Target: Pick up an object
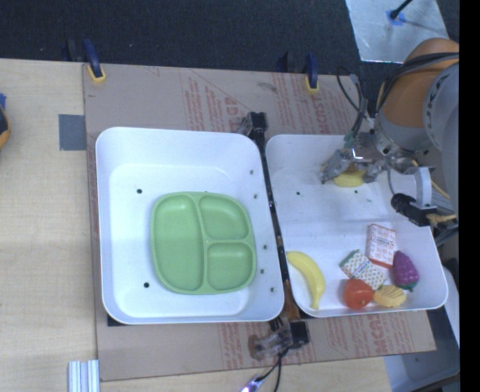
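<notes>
Nearest the camera, along the right bin's (305,149) front edge, lie a banana (308,277), a red tomato (357,293), a small yellow piece (391,296), a purple grape bunch (404,269) and two little packets (380,244), crowded together. That crowding is probably why my tool (350,168) is at the far end instead, low over a lone yellow object (348,180) with free room around it. Its fingers straddle that piece, touching or just above it; whether they have closed I cannot tell. The green divided plate (202,242) sits in the left bin (117,219) on the desk (36,235).
</notes>
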Controlling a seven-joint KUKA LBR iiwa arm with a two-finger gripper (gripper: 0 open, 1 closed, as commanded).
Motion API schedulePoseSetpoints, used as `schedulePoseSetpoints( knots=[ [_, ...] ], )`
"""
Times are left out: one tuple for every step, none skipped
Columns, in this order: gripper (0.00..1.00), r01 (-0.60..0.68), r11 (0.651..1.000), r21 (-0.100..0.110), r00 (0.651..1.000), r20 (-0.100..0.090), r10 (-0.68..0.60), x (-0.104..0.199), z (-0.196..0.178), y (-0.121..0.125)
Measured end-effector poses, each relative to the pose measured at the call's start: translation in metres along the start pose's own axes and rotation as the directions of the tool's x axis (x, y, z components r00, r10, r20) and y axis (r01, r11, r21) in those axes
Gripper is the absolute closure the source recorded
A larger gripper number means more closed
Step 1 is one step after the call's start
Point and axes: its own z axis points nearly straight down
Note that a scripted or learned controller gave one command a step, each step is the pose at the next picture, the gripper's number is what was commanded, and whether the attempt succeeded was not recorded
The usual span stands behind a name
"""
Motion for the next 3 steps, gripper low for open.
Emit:
schedulePoseSetpoints(
  knots=[
    [0.00,0.002,1.000,-0.018,1.000,0.007,-0.002,0.024,-0.003,0.003],
    [1.00,0.007,1.000,-0.021,1.000,0.006,-0.007,0.025,-0.013,0.005],
    [1.00,0.005,1.000,-0.017,1.000,0.001,-0.005,0.023,-0.120,0.001]
  ],
)
